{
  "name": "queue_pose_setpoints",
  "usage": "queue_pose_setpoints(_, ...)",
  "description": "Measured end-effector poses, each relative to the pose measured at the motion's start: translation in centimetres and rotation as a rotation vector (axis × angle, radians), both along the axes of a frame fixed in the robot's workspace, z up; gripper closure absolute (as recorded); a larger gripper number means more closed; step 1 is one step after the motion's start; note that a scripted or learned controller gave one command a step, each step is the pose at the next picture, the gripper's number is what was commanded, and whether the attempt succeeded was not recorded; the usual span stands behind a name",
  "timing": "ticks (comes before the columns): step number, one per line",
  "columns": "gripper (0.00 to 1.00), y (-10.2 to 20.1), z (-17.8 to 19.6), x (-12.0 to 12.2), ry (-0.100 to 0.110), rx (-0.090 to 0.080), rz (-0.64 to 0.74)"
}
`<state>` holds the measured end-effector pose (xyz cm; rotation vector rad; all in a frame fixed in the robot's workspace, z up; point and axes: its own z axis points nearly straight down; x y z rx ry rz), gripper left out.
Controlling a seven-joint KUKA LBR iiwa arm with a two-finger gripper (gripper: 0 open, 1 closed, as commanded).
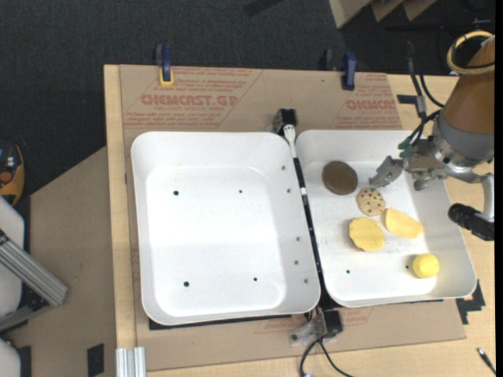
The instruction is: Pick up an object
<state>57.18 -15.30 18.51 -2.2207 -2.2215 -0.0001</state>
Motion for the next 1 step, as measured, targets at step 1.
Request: queue_pose_setpoints(1, 0.0, 4.29, -10.17, 5.57, -0.003, 0.002, 0.005)
